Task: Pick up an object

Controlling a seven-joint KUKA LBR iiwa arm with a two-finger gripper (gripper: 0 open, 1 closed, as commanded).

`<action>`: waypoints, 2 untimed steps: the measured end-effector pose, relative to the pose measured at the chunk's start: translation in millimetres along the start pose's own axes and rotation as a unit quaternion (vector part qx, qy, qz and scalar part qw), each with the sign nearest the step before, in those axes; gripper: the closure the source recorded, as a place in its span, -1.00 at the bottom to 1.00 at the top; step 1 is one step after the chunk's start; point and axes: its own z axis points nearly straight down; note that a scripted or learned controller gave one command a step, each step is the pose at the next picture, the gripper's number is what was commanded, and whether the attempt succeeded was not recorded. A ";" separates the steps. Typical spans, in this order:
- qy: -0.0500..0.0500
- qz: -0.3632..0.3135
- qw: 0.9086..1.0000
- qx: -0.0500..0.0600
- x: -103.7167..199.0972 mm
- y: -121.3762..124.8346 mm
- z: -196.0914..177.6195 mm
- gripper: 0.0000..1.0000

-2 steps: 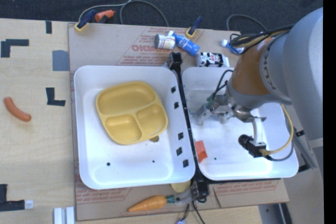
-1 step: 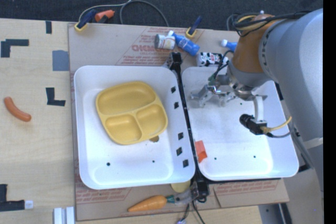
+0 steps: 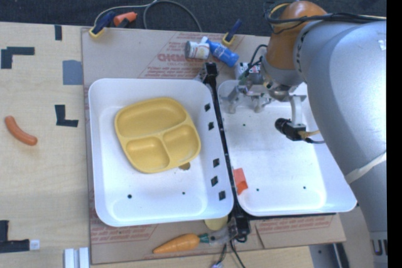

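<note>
Bins side by side on the bench: the left bin (image 3: 103,135) carries a yellow divided plate (image 3: 157,133), lying flat and turned a little askew, its three compartments bare, with something small and dark peeking out from under its rim at five o'clock. The right bin (image 3: 282,179) has the arm working over its top end, and an orange-red tag (image 3: 239,180) sits on the divider at the bin's nine o'clock edge. Up at twelve o'clock of that bin hangs the gripper (image 3: 246,99), its two grey fingers spread apart and pointing down toward the white floor, nothing between them. Above it, the orange band (image 3: 296,16) and the big grey arm (image 3: 348,85) come in from three o'clock. The plate is the pick target here: pale mustard plastic, rounded corners, one long compartment and two smaller ones, well left of the gripper. Outside the bins, a toy carrot (image 3: 178,243) lies at six o'clock, a sausage-shaped toy (image 3: 21,130) at nine, a blue-and-white tube (image 3: 213,50) at twelve.
</note>
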 end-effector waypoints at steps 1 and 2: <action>-0.001 0.000 1.000 -0.001 -0.8 -1.0 -11.6 1.00; -0.001 0.000 1.000 0.000 -0.7 -1.2 -10.9 -1.00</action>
